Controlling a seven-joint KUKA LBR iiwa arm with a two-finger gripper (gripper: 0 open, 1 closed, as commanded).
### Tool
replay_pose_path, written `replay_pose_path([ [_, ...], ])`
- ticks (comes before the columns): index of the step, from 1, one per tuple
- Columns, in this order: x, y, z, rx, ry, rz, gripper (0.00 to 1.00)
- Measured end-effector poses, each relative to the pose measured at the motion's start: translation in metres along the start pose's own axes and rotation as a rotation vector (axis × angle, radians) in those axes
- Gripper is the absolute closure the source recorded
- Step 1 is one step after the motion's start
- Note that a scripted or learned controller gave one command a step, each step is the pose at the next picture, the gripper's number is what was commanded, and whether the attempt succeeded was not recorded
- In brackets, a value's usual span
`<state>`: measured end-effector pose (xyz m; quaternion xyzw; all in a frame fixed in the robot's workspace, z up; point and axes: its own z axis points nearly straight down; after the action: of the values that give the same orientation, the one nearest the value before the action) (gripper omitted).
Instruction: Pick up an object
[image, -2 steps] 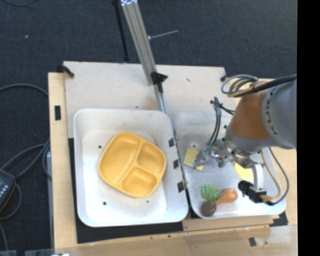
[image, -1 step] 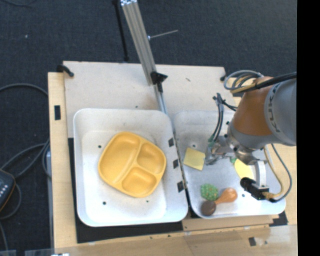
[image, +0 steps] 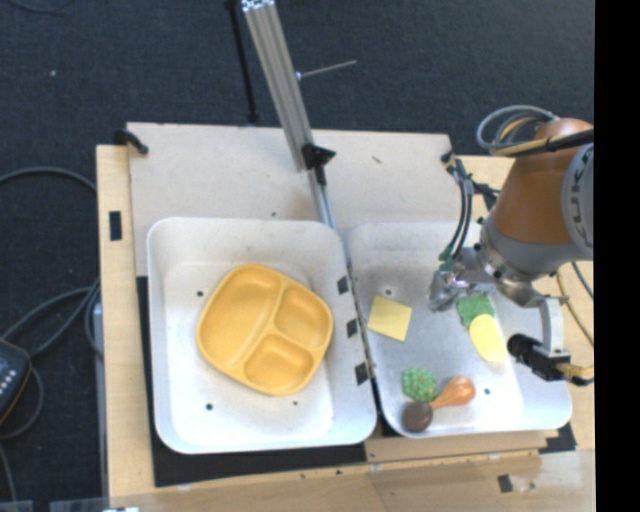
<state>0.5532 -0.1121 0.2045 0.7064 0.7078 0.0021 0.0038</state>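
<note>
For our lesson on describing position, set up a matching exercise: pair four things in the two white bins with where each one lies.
Things:
1. yellow divided plate
2. flat yellow square
3. green bumpy piece
4. gripper

Places:
A. right bin, near its left wall
B. middle of the left bin
C. above the right bin, beside a green and yellow object
D. right bin, near its front edge, by a brown and orange piece

Pairs: 1-B, 2-A, 3-D, 4-C
</note>
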Motion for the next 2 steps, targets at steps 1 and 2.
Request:
replay_pose_path([
  [1, -0.001, 0.001, -0.015, 0.004, 0.001, 0.000, 1.00],
  [2, 0.043, 0.006, -0.017, 0.005, 0.003, -0.005, 1.00],
])
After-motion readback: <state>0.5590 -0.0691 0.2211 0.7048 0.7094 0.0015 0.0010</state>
